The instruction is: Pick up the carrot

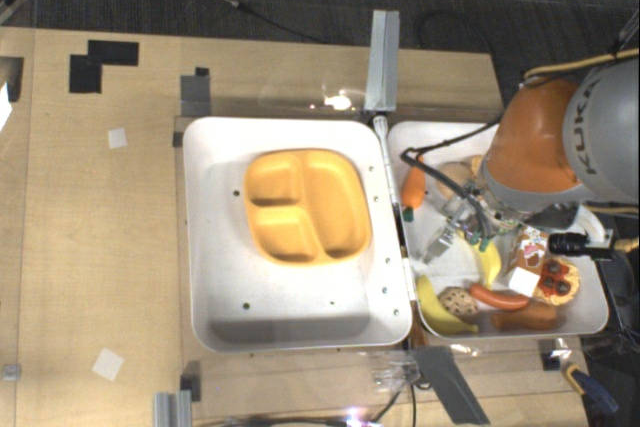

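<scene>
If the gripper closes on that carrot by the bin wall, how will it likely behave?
The carrot looks rigid and smooth, probably a light toy, so it should keep its shape. Its tapered round body may roll or slip. It lies close to the right bin's left wall, which may crowd a finger.

The only legible marking is the partial brand lettering "KUK", printed in black on the grey arm housing (605, 130) at the right edge of the frame, reading downward.

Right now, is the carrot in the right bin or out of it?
In. The carrot lies inside the right bin, against its left wall, apart from the gripper.
</scene>
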Controlling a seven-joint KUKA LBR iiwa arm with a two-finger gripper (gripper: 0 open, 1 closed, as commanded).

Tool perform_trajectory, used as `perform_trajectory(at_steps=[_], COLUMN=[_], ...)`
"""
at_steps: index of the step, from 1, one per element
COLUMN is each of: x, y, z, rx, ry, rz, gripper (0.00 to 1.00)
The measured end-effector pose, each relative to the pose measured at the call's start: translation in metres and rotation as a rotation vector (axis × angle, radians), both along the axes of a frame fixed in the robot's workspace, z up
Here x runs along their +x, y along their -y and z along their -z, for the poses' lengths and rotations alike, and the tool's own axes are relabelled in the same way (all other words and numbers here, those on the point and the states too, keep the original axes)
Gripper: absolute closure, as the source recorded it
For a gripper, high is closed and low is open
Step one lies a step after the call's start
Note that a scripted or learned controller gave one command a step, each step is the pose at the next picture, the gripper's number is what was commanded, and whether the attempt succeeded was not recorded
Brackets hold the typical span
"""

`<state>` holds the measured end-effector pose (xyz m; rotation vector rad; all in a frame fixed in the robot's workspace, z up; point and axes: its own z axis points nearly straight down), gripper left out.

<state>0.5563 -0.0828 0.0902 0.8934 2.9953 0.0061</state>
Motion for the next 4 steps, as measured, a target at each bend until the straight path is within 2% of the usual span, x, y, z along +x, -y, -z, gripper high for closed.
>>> perform_trajectory(at_steps=[1,2,3,4], x=[0.058,0.023,0.088,0.11], y=[0.003,0.027,0.014,0.012], z=[0.002,0.001,0.003,0.005], rx=[0.002,0.007,0.005,0.003], ry=[-0.004,-0.004,-0.008,-0.029], rz=[0.092,0.49,0.375,0.638], gripper=[0.0,0.0,0.0,0.0])
